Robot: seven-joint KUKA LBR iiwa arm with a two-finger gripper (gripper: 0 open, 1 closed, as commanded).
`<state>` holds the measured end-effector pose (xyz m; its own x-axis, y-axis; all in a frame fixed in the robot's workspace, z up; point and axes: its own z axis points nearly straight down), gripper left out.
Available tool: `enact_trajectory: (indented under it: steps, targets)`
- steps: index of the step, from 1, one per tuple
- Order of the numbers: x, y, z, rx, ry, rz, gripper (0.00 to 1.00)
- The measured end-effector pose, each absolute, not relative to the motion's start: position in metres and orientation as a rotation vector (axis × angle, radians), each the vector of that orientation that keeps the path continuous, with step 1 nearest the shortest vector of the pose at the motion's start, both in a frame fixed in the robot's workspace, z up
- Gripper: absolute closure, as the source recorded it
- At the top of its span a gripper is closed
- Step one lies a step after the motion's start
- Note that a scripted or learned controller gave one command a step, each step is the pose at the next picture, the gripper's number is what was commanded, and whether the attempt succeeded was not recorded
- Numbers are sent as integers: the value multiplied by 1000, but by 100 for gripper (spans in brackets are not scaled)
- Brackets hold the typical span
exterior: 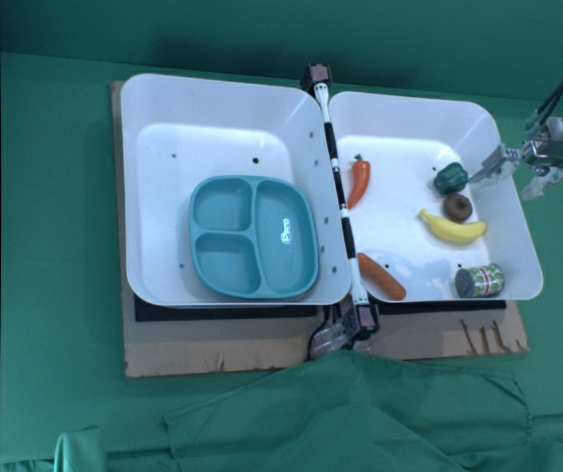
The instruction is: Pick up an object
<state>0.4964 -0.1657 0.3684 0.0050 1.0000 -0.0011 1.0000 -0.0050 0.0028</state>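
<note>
Nearest, at the bottom of the frame, green cloth lies bunched over the cardboard under both bins. Low in the right bin a can lies on its side, its green-and-red label too small to read. Left of it rests a carrot. Above them a banana curves across the middle, and just above it sits a brown donut. A red-orange pepper lies near the divider. A green pepper sits at upper right, touching a fingertip of the gripper, whose fingers are spread apart, grasping nothing. In the left bin sits a teal tray with three compartments.
</note>
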Motion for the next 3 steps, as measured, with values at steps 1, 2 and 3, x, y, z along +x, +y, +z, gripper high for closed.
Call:
enact_trajectory:
  steps: [1, 2, 3]
  targets:
    - [473, -187, 258, 2223, 2214, 1, 0]
    - [530, -167, 185, 2218, 2209, 7, 0]
    - [532, -168, 198, 2215, 2197, 14, 100]
